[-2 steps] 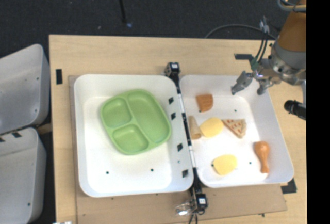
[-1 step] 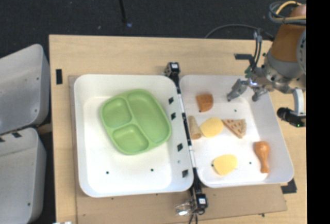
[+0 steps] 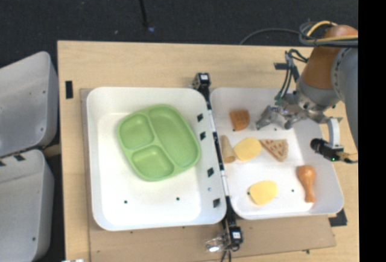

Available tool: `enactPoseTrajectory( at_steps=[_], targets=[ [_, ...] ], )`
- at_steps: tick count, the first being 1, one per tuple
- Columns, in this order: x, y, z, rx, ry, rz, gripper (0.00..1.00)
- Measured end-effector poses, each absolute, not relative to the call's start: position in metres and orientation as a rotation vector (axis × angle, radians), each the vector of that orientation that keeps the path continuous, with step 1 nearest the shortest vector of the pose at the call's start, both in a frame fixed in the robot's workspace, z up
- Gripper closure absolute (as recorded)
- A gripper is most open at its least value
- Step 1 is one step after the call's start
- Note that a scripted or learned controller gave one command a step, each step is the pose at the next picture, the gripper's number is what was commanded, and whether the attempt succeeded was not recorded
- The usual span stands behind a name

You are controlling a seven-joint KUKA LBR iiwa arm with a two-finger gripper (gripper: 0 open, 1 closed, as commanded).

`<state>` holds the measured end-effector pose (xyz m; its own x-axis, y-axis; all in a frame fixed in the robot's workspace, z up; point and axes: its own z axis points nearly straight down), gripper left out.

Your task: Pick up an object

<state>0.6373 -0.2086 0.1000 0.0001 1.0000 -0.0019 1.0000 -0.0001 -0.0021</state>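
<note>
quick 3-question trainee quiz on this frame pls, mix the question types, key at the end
1. True or false: the green divided plate lies in the same bin as the toy food.
2. Which item lies nearest the gripper? A) the drumstick B) the pizza slice C) the yellow piece near the bin's front edge
3. Fill in: the brown toast piece lies in the ____ bin as the camera sees it.

Key
1. False: the plate is alone in the left bin; the food is in the right one.
2. B.
3. right.
</note>
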Motion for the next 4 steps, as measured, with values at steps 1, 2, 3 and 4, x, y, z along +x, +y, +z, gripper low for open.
enactPoseTrajectory(
  at_steps=[1, 2, 3, 4],
  targets=[
    [0.638, -0.21, 0.102, -2.224, -2.223, 0.003, 0.0],
    [0.639, -0.211, 0.114, -2.225, -2.227, 0.001, 1.0],
    [0.64, -0.217, 0.178, -2.229, -2.225, -0.006, 1.0],
    [0.641, -0.219, 0.229, -2.222, -2.229, -0.004, 1.0]
  ],
)
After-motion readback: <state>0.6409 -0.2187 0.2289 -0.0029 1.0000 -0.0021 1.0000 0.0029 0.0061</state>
